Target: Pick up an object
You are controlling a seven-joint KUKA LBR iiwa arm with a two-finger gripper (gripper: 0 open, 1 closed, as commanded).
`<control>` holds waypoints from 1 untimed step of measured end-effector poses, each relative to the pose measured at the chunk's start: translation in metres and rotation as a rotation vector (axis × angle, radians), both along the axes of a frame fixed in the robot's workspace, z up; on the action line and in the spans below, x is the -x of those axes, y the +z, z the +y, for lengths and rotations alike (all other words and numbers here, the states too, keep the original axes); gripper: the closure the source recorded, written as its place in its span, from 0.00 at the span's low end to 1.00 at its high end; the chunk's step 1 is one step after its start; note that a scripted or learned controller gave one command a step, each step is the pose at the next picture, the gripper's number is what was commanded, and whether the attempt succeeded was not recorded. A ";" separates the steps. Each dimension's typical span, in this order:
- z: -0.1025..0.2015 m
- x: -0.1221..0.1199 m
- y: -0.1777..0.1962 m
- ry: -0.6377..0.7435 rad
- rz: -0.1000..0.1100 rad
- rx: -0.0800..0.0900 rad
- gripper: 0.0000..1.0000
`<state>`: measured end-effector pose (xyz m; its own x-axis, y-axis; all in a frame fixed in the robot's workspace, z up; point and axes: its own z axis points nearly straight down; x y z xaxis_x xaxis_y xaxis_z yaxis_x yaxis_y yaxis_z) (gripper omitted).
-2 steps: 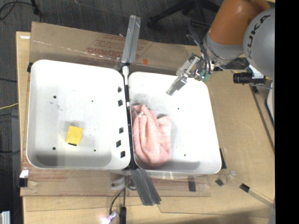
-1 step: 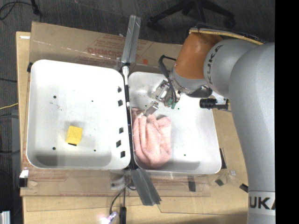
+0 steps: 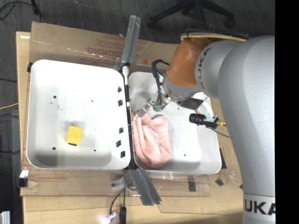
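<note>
one claw (image 3: 156,104) in play, and it's down inside the right bin (image 3: 205,158), low over the bin floor in the far-left part, close to the wall that meets the other bin. whether the claw is spread or pressed together can't be told from this angle, it's a small tangle of metal with a bit of green on it, and nothing can be seen gripped in it. right beside it, on the side nearer the camera, lies the pink cloth (image 3: 152,141), bunched into a long soft heap along the bin's left wall and running down toward the near edge; its top end sits just at the claw, though contact or a gap can't be made out. above the claw rises the wrist with its orange band (image 3: 183,65), and behind that the big grey arm (image 3: 245,92) sweeps in from the right, covering the bin's right side. across the grey strip (image 3: 130,37) between the two bins, the left bin (image 3: 70,73) holds a yellow block (image 3: 74,135), lying flat in the near-left part, well apart from the claw. both bins rest on a sheet of cardboard (image 3: 84,45) spread over the counter (image 3: 22,125), and beyond the far edge a black chair base (image 3: 198,6) stands on dark carpet.
</note>
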<state>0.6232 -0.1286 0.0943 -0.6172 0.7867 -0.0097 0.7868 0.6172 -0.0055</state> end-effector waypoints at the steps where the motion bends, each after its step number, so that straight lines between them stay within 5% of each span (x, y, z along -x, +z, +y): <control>1: 0.002 -0.001 0.010 0.004 -0.001 -0.004 1.00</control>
